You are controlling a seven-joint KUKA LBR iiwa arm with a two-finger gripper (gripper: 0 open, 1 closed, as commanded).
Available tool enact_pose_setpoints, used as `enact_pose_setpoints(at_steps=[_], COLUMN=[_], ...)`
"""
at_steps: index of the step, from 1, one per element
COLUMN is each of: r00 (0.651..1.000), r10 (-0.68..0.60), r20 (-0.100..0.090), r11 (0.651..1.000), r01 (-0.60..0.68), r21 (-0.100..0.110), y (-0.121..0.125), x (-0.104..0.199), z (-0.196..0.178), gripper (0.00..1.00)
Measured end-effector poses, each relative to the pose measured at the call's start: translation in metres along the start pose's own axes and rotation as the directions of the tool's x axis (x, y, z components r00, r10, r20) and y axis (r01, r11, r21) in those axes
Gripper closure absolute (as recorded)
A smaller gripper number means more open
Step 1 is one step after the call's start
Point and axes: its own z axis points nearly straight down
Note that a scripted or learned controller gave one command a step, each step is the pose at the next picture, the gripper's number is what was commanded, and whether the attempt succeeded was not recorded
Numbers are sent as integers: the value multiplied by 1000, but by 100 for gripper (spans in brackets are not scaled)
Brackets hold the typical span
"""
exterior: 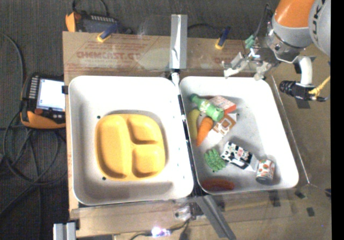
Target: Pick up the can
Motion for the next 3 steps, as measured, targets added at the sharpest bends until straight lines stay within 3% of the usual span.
enact_pose_setpoints(at_steps=[1, 2, 3], r00=[937, 849, 849], r10=[-349, -529, -528], r20=[1, 10, 15], r11=[937, 849, 849], r01=[349, 529, 528], r21=[0, -6, -15], y=[-47, -39, -36], x=[-42, -44, -44], z=[151, 174, 163], gripper=[0, 0, 100])
